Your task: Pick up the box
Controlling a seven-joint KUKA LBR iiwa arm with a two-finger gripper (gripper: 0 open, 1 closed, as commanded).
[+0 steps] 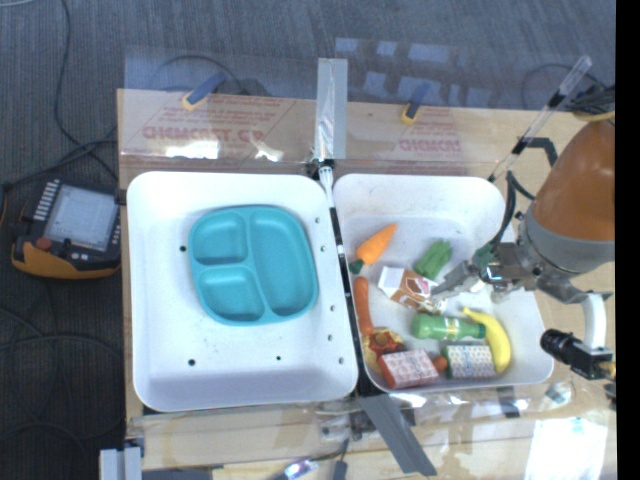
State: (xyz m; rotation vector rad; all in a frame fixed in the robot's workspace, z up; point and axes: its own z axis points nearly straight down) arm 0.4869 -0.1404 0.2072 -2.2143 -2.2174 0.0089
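Note:
A red box (408,368) lies flat at the front of the right bin (420,190), beside a speckled box (470,360). A small orange-and-white carton (410,288) sits in the bin's middle. My gripper (455,276) hangs low over the bin, just right of that carton and above a green bottle (445,326). It is well behind the two boxes at the front. Nothing can be seen held in it.
The right bin also holds a carrot (377,243), a green item (434,259), a banana (493,336), a long orange stick (362,303) and a snack packet (383,341). In the left bin (160,348) lies a blue divided plate (250,263).

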